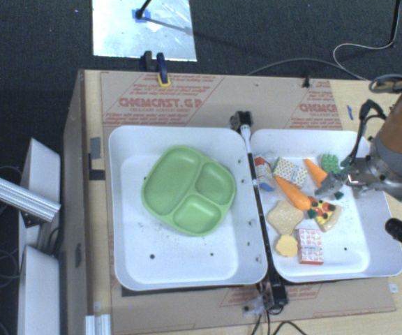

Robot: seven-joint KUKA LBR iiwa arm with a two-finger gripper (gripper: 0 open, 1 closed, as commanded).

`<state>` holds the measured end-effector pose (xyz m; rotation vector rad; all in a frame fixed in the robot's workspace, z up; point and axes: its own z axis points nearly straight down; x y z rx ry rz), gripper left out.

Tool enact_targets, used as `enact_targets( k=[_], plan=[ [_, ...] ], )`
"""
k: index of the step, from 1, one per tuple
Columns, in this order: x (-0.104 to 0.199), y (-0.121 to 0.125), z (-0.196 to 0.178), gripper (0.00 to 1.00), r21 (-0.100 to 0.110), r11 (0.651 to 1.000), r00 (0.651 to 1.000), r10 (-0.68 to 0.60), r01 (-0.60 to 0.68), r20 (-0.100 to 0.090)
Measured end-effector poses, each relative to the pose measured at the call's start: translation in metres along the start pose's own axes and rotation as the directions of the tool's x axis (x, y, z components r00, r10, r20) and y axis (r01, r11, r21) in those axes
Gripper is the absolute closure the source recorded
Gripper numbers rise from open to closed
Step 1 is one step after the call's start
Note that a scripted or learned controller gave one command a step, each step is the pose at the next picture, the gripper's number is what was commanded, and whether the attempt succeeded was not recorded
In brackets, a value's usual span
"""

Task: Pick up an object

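Several toy foods crowd the right bin [379, 257]; the gripper [335, 184] hangs over the pizza slice [326, 215] at centre right, finger state indiscernible.

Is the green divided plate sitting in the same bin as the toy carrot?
No, the green divided plate lies in the left bin, while the toy carrot lies among other toy food in the right bin.

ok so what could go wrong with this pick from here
The end effector sits low in the right bin amid tightly packed toys. It could nudge the orange carrot or the pizza slice instead of gripping one cleanly. It might also close on two touching pieces at once, or slip off the carrot's rounded side.
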<state>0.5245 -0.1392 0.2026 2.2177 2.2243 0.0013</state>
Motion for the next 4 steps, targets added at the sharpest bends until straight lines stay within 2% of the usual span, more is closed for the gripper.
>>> enact_targets(
  k=[1, 2, 3, 4],
  plan=[
    [-0.018, 0.014, 0.078, 0.00, 0.003, 1.000, 1.000, 0.002, -0.002, 0.000],
    [0.019, 0.083, 0.119, 0.00, 0.000, 1.000, 1.000, -0.001, 0.001, 0.000],
    [0.019, 0.084, 0.108, 1.00, -0.002, 1.000, 1.000, -0.002, 0.002, 0.000],
    [0.040, 0.047, -0.030, 1.00, -0.004, 1.000, 1.000, -0.002, 0.002, 0.001]
  ],
)
